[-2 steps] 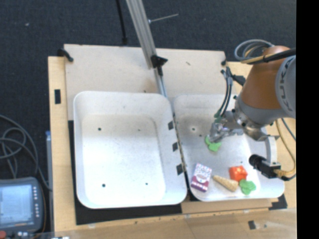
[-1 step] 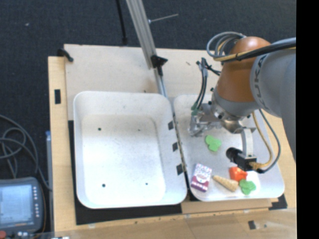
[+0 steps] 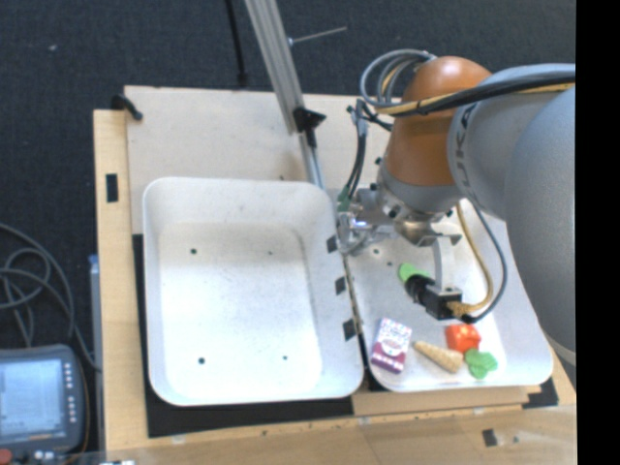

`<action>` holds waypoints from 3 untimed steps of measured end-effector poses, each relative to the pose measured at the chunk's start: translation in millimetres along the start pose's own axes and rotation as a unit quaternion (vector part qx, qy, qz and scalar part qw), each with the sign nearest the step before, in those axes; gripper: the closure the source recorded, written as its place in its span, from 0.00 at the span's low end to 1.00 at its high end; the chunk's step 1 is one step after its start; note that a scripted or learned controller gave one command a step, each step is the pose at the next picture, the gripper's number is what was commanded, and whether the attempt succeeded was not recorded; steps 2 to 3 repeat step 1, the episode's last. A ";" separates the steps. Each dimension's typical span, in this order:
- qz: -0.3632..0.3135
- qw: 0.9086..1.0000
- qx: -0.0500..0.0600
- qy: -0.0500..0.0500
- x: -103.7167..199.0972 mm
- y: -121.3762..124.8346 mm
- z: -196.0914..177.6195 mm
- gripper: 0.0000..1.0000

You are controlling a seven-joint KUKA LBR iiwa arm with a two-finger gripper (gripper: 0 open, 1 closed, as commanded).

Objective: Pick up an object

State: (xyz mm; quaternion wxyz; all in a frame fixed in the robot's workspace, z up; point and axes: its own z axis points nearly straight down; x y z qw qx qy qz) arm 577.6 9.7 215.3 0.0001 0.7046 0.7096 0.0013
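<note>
The right bin [image 3: 513, 342] holds several small things near its front edge. A purple and white box [image 3: 391, 345] lies by the bin's left wall. Right of it lie a tan cone-shaped piece [image 3: 439, 356], a red piece [image 3: 463, 337] and a green piece [image 3: 480, 362]. Another small green thing [image 3: 411, 273] sits farther back, just below the wrist. My gripper [image 3: 366, 225] hangs low over the back left part of this bin, under the orange wrist band, which covers most of it. I see nothing held in it.
The left bin [image 3: 165, 211] is a wide white tray with a few dark specks on its floor. A slanted metal post [image 3: 281, 66] rises behind the bins. The grey arm covers the right bin's back right part.
</note>
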 end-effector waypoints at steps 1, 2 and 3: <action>0.000 1.000 0.000 0.000 44.7 8.8 -2.1 1.00; 0.000 1.000 0.000 0.000 44.7 8.8 -2.1 1.00; 0.000 1.000 0.000 0.000 44.7 8.8 -2.1 1.00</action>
